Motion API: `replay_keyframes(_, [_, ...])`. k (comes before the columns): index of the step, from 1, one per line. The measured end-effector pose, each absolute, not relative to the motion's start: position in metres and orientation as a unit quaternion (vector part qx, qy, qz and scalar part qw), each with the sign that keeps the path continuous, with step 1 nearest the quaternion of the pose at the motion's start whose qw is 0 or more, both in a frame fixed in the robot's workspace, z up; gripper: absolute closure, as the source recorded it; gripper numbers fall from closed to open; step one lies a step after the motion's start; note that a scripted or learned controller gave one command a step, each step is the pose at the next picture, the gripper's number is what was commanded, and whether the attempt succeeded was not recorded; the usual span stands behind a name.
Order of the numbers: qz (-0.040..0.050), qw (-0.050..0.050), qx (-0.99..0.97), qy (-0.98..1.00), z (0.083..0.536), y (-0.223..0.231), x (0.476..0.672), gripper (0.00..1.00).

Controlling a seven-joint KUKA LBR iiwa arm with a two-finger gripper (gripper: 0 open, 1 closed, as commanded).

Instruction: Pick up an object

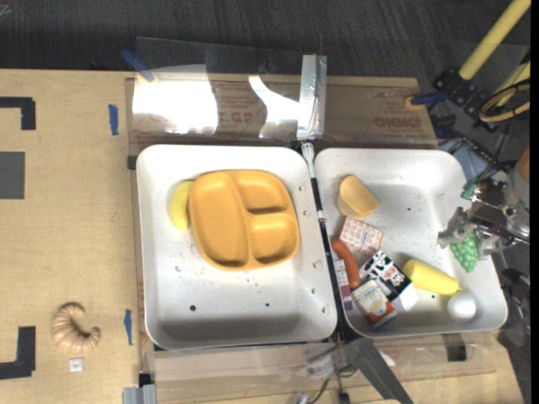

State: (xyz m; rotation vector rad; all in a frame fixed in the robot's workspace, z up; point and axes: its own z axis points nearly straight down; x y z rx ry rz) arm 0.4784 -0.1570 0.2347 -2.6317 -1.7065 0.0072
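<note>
Your gripper (477, 225) sits at the right bin's (421, 160) right rim, over a green object (465, 253), grip unclear; the yellow banana (431, 277) lies just inward, lengthwise slanting toward the bin's near-right corner.

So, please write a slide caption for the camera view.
Hand at the right bin's edge; orange tray in the left bin.

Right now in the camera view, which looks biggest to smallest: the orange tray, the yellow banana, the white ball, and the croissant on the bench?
1. Orange divided tray, by far the largest.
2. Yellow banana and croissant: these look about alike, so I won't rank them.
3. White ball, the smallest.
</note>
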Motion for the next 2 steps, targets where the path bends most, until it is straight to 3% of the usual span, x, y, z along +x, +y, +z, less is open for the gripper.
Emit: replay_keyframes(2, [-0.0002,0.0,-0.794,-0.608,0.2512,-0.159,0.4804,1.0])
